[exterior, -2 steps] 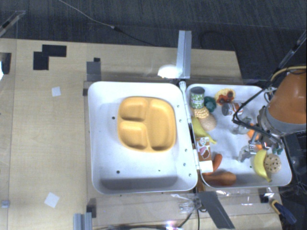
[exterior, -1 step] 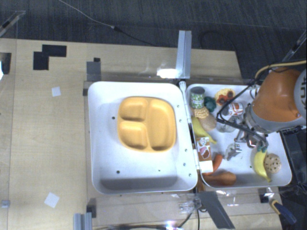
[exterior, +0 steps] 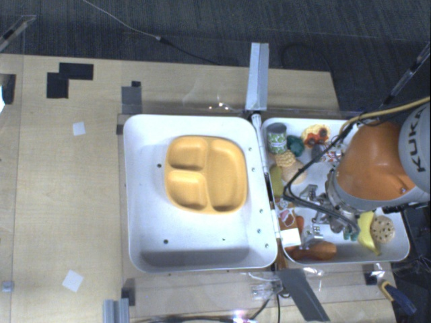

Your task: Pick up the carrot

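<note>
In the right bin, an elongated orange-brown item lies against the front wall; it is the most carrot-like thing here, though I cannot be sure of it. The arm, with its orange band, hangs over the bin's middle and hides much of the floor. My gripper points down just above and behind that orange-brown item, close to it. Nothing shows held in it.
Around the gripper lie a white block, a yellow banana, a cookie, a green can, a waffle cone and small toys. The left bin holds a yellow divided plate. Black cables loop over the right bin.
</note>
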`<state>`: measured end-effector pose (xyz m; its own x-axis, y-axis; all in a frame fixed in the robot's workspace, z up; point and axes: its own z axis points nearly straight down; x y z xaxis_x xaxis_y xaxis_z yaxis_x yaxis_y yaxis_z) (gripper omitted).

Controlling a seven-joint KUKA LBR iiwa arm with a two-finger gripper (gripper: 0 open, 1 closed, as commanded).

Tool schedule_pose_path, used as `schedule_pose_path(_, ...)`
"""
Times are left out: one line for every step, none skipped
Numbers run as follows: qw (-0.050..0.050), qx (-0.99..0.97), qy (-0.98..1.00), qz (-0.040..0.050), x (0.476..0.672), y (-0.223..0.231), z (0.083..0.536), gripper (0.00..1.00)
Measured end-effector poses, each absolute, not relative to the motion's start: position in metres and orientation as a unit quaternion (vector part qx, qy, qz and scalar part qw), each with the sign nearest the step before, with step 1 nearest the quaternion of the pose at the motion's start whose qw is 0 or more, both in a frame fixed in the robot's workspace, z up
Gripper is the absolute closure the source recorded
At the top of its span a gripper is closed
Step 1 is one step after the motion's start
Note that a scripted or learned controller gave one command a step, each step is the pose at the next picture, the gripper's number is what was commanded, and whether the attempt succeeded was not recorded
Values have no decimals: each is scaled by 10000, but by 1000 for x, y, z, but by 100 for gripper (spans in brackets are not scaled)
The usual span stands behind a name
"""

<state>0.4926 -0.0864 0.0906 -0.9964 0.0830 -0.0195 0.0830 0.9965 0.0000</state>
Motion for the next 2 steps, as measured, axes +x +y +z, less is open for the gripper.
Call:
schedule_pose_path(74, 1760, 9844, -1, 491, -160, 90, 0)
schedule_pose_path(72, 1608, 9870, 1, 542, -137, 89, 0)
